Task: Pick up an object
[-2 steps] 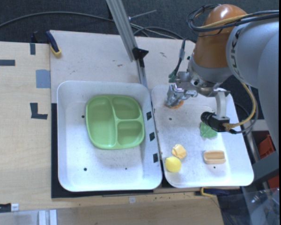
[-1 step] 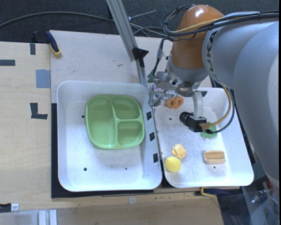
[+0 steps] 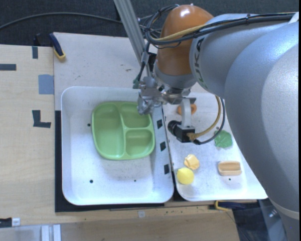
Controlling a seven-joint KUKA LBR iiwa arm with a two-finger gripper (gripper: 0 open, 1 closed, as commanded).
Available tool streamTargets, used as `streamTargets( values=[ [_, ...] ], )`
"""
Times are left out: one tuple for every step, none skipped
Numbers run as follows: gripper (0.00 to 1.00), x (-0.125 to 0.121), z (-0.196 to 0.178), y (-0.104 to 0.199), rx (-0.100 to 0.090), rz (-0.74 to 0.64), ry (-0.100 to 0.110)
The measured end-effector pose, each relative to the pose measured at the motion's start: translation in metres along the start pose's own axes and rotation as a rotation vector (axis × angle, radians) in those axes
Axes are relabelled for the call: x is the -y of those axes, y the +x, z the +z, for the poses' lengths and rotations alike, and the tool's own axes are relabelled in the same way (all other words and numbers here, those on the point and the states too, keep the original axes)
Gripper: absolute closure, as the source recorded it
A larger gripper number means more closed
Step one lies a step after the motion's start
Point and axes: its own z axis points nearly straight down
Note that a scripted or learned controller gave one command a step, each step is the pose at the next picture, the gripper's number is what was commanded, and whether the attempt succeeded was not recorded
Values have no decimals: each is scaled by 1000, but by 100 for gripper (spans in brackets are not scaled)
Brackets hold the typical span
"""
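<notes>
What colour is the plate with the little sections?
Light green. The divided plate shows best in the camera view, lying in the left bin.

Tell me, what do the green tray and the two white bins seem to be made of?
The green tray looks like moulded plastic: uniform colour, rounded compartments, a soft sheen. The white bins also seem plastic, matte, with rounded corners and some dark specks; thin metal cannot be excluded.

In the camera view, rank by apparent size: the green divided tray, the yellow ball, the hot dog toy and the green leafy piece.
1. green divided tray
2. hot dog toy
3. green leafy piece and yellow ball: these look alike, so I won't rank them.
</notes>
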Motion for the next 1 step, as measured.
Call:
streamTargets(
  values=[
    [100,3,-17,3,1,5,-2]
  ],
)
